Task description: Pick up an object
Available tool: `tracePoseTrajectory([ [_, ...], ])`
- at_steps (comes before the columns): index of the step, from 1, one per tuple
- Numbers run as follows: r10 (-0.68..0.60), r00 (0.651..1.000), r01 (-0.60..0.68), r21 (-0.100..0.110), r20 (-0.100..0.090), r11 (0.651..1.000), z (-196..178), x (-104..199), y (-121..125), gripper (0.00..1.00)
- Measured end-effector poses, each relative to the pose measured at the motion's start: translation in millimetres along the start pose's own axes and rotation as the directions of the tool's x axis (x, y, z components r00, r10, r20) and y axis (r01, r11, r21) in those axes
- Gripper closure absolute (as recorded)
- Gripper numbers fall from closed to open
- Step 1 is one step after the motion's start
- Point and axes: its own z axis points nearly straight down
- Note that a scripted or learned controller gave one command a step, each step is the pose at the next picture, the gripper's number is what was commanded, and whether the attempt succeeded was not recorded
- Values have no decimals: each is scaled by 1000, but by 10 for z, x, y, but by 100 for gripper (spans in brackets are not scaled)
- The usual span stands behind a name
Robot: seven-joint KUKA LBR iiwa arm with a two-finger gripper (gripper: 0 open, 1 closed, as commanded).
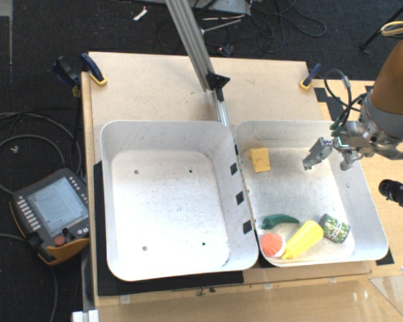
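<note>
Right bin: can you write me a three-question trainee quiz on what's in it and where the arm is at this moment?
1. True or false: the yellow block lies in the right bin, near its far left corner.
2. Which thing lies nearest the bin's near right corner? A) orange ball B) green patterned can C) yellow bottle
3. Fill in: the gripper hangs over the ____ half of the right bin, apart from every object.

Key: 1 true; 2 B; 3 far.
</note>
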Motion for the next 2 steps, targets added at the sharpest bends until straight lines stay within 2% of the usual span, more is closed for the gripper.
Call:
tracePoseTrajectory([
  [1,1,1000,-1,-5,1,1000,-22,-1,8,0],
  [2,2,1000,-2,0,1,1000,413,27,25,0],
])
